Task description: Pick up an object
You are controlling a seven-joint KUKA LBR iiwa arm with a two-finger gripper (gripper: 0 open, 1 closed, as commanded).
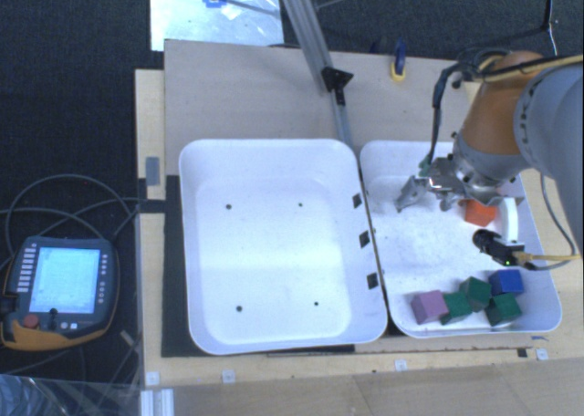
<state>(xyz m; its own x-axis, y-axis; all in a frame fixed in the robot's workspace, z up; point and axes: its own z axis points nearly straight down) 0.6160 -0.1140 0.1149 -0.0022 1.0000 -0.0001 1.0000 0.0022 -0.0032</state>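
Blocks sit in the right bin (pixel 392 223). An orange block (pixel 478 213) lies right by the arm's wrist, partly hidden under it. A pink block (pixel 426 306), two green blocks (pixel 474 293) and a blue block (pixel 507 282) huddle in the near right corner, touching each other.

The gripper (pixel 412 195) hangs over the far part of this bin. It points left, toward the wall between the two bins. Its fingers look spread apart, with nothing between them, though they are small and hard to see well.

The orange block is the closest one, just to the right of the fingers and behind them. The pile is farther off, toward the near edge. I think the gripper must swing back to reach any block.

The middle of the right bin is bare, so there is room to move. The pile is tight against the bin wall, which may make grabbing hard. The left bin (pixel 274 154) sits beside it.
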